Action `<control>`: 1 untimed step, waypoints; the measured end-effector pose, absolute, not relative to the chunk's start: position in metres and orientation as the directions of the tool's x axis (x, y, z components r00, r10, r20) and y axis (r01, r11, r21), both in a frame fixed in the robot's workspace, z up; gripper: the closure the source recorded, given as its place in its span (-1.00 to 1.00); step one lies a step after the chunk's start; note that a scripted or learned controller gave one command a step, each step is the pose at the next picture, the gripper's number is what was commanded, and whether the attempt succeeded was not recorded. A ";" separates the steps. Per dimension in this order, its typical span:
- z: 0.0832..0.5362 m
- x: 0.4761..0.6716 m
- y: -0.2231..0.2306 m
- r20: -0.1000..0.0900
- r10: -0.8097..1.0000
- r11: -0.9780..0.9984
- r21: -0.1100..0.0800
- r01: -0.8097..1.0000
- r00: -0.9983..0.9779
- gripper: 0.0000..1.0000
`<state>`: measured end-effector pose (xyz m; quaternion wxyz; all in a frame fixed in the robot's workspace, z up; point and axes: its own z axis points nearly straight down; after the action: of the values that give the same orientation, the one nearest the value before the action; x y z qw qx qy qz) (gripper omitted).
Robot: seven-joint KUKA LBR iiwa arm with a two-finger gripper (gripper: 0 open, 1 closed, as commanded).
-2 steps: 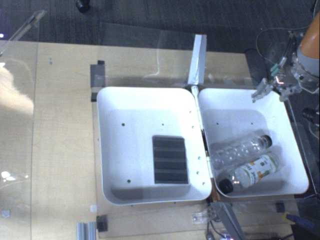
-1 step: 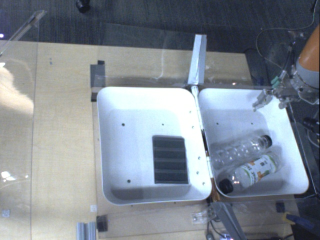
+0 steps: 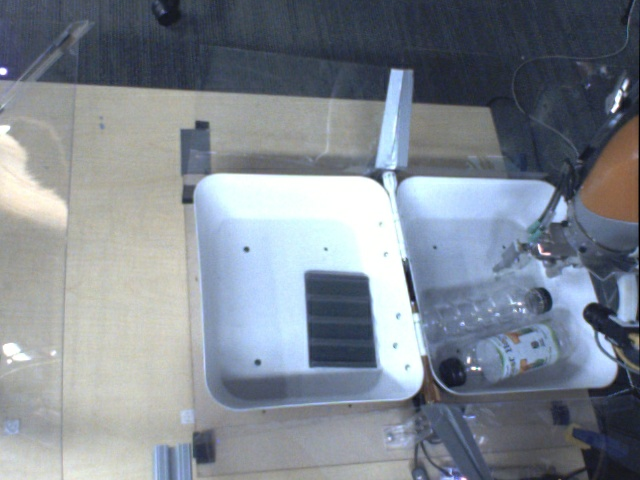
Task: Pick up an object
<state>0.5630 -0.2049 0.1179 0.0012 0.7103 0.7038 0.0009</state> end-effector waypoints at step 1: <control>0.089 0.492 -0.202 -0.004 0.998 0.056 0.013 0.998 -0.055 -1.00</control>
<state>0.4923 -0.2023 0.0890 0.0058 0.6872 0.7264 0.0034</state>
